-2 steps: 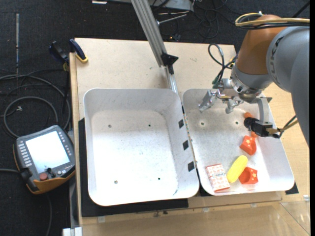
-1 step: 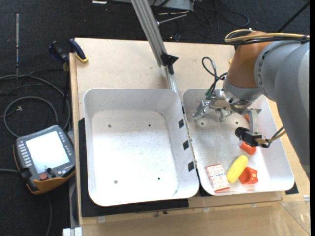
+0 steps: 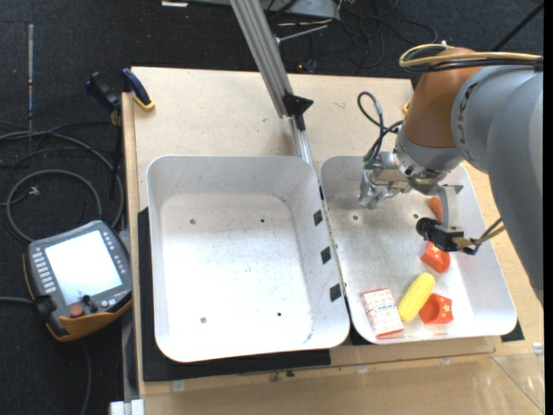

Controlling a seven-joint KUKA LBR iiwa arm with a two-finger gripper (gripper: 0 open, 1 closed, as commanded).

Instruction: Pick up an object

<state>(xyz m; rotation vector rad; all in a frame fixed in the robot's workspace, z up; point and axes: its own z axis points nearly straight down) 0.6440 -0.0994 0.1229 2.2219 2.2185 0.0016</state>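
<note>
Objects clustered in the right bin near corner: yellow corn cob, red pieces, small carton. Well apart, up the bin, gripper low over bare floor, seemingly parted and empty. Probably positioned short of any target. Left bin alongside on the worktop.

My one fixed camera looks down, slanted, over both bins (arm entering from right).

The pincer hangs over the right bin (toys lie near its front edge).
</note>
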